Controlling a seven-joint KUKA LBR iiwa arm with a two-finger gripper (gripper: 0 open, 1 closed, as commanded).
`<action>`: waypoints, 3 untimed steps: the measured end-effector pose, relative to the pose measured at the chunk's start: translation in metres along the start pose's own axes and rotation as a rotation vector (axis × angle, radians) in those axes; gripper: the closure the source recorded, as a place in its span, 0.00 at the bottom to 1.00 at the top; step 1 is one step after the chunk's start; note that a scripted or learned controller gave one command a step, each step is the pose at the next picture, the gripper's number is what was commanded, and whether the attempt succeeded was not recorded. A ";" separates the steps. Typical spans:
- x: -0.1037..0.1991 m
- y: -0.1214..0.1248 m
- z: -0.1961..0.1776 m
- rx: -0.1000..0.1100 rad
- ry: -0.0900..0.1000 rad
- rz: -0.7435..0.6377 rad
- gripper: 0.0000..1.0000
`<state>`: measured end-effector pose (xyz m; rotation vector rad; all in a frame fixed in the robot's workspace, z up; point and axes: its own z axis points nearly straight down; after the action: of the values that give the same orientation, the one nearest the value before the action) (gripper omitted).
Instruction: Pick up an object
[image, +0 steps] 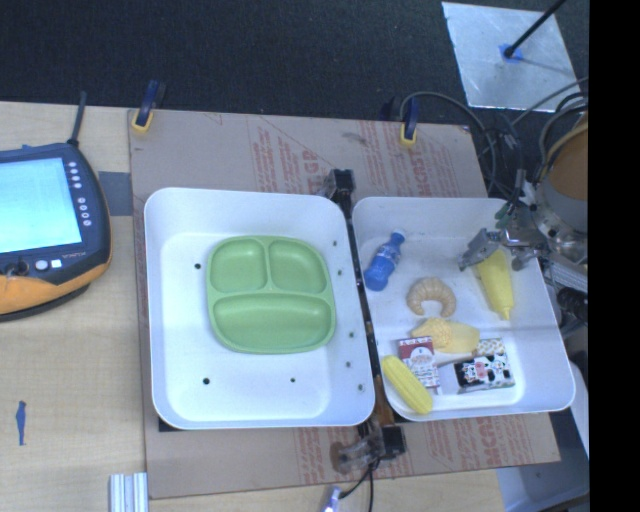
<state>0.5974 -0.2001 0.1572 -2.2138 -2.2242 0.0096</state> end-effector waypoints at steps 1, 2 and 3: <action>-0.012 -0.019 -0.018 -0.002 0.001 0.000 0.00; -0.011 -0.003 0.066 -0.001 0.001 -0.002 0.00; -0.012 -0.002 0.055 -0.002 0.000 -0.004 1.00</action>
<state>0.5951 -0.2122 0.1021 -2.2098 -2.2302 0.0084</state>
